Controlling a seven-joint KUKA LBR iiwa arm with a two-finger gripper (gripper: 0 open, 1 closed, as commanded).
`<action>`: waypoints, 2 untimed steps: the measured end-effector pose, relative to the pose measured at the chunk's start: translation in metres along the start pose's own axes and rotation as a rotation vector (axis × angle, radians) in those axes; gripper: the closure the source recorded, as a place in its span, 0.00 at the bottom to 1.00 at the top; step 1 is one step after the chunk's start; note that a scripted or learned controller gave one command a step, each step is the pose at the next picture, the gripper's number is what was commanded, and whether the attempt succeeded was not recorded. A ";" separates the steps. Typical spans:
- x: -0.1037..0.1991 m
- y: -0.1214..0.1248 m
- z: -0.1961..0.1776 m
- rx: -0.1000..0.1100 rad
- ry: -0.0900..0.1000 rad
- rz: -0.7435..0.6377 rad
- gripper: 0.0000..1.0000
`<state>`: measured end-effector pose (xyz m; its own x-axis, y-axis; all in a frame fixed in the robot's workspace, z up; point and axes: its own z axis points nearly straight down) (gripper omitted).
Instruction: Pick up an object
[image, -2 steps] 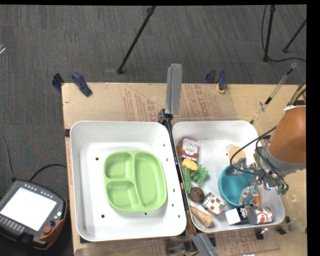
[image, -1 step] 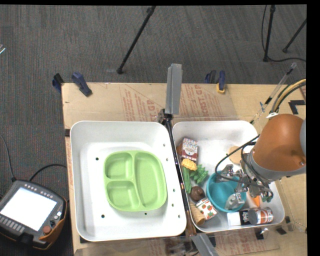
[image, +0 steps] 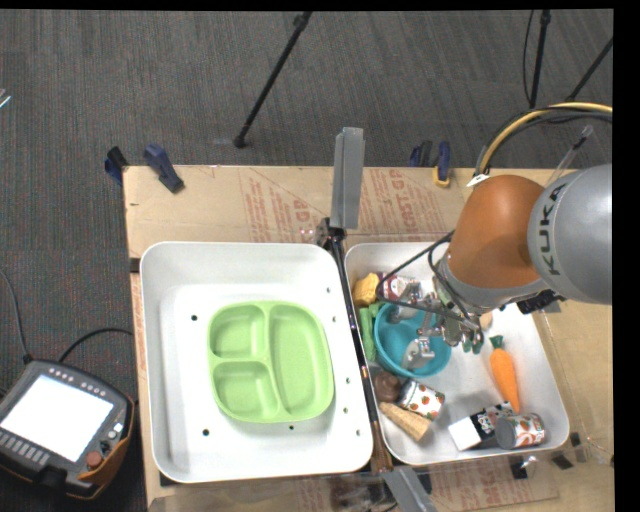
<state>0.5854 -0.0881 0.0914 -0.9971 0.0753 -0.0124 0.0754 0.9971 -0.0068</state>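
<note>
A cardboard-topped surface (image: 250, 195) bears two bins; my pincer (image: 428, 340) hangs over the blue bowl (image: 400, 345) in the right bin (image: 540, 350), carrot (image: 504, 374) at three o'clock; its grip I cannot tell; nothing lifted yet.

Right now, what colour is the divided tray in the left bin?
Light green, plain, no pattern: the divided tray shows clearly in the camera view.
</note>
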 end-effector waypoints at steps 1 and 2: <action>-0.006 -0.002 0.002 -0.002 0.010 0.082 0.00; -0.011 -0.001 0.002 -0.002 0.010 0.233 0.00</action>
<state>0.5959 -0.0904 0.0890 -0.9527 0.3039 -0.0037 0.3039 0.9527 -0.0034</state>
